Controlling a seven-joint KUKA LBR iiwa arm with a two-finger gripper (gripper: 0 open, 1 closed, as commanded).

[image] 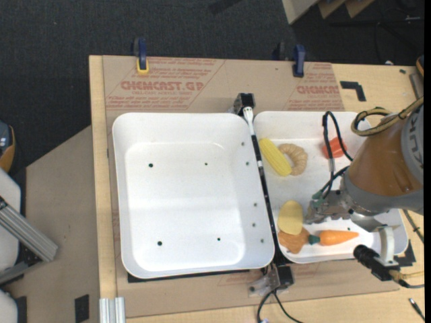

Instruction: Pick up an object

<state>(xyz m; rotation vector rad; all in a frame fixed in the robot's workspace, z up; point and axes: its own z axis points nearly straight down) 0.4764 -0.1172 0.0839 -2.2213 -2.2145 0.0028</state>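
Brown board (202,79) reads "CHEMCAST GP". Gripper (322,210) sits beside carrot (335,237) in right bin (296,121); fingers' state cannot be told.

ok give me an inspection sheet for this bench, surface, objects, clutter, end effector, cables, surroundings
surface: brown board printed with red lettering, bearing a left bin and a right bin side by side
job's things: all in the right bin: corn against a tan ring at the far end; yellow piece, orange piece and carrot at the near end; red object partly hidden
clutter: nothing seen
end effector: low over the right bin beside the yellow piece; fingers too hidden to judge
cables: black cable looping along the arm; another at the front edge
surroundings: two blue clamps on the far edge; dark floor
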